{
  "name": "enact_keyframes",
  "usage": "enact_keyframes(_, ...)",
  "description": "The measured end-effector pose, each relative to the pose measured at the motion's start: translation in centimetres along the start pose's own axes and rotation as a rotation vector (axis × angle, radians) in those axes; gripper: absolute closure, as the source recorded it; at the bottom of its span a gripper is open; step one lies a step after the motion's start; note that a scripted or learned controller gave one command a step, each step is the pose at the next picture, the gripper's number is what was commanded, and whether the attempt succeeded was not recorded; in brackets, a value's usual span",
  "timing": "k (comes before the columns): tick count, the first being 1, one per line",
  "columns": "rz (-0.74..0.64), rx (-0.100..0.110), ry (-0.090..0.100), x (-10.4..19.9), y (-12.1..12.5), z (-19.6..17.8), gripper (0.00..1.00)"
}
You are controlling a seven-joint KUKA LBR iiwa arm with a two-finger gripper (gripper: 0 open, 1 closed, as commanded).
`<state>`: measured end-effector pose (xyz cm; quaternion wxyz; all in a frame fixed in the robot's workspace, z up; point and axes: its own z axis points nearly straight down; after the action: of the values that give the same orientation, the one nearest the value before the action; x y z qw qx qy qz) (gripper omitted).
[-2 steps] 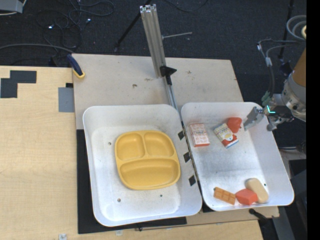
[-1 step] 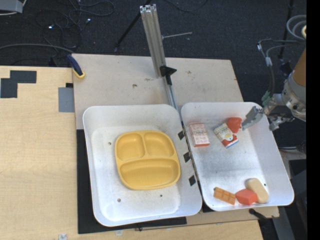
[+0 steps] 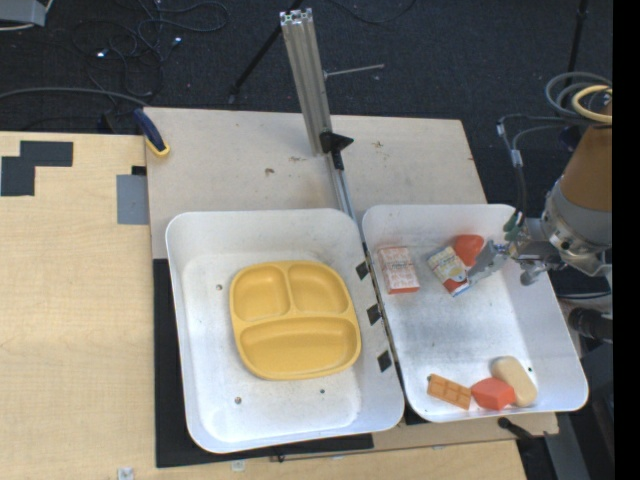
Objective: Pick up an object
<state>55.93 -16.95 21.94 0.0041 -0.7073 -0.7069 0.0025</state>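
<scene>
Jaws (image 3: 492, 258) sit at about 3 o'clock in the camera view, reaching in over the upper right part of the right bin (image 3: 540, 323); whether they are open or closed cannot be told, and nothing is seen held between them. They lie just beside a small printed carton (image 3: 447, 268) and a red rounded object (image 3: 468, 247), close enough that contact cannot be ruled out.

Nearest the camera, at about 5 o'clock, three candidate items lie together in the right bin's lower corner: an orange block (image 3: 449, 391), a red piece (image 3: 492, 394) touching a beige oval piece (image 3: 514, 380). These are well apart from the jaws.

In the left bin (image 3: 200, 368), at about 7 o'clock, a yellow divided plate (image 3: 294, 319) rests flat near the bin's centre.

Further up the right bin, a pink-and-white box (image 3: 398, 268) lies near the dividing edge, left of the printed carton.

The arm (image 3: 590, 183), grey with an orange band, enters from 3 o'clock.

Farthest away, at 12 o'clock, a metal post (image 3: 308, 78) rises from the surface (image 3: 230, 158) behind both bins. A blue-and-yellow tool (image 3: 152, 134) lies at about 10 o'clock on the surface's far left corner.
</scene>
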Motion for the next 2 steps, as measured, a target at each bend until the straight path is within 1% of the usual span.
enact_keyframes(1,0.002,-0.001,0.0,0.7,0.4,4.9,0.0)
enact_keyframes(2,0.0,-0.001,0.0,0.4,0.8,11.1,0.0)
